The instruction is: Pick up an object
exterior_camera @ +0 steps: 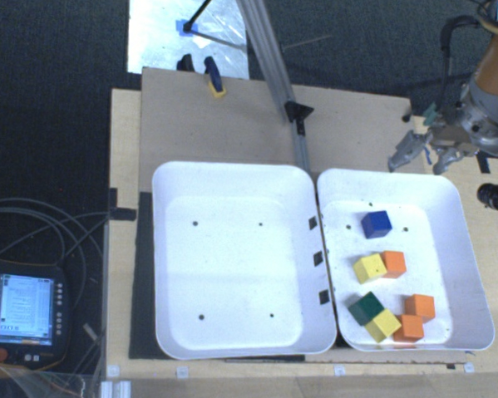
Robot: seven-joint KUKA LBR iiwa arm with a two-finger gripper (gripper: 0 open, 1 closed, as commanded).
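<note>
The right bin (463, 238) holds several blocks: a blue one (376, 223), a yellow one (369, 268) touching an orange one (394, 263), and near the front a dark green one (365, 307), a second yellow one (383, 325) and two more orange ones (419, 307) (409, 328). My gripper (426, 155) hangs above the bin's far rim, high over the bench, its two fingers spread apart with nothing between them. The grey wrist with the orange band rises to the upper right.
The left bin (164, 231) lies beside the right one. A grey pole (269, 54) slants across the back of the bench. A teach pendant (22, 311) with cables lies at the lower left, off the bench.
</note>
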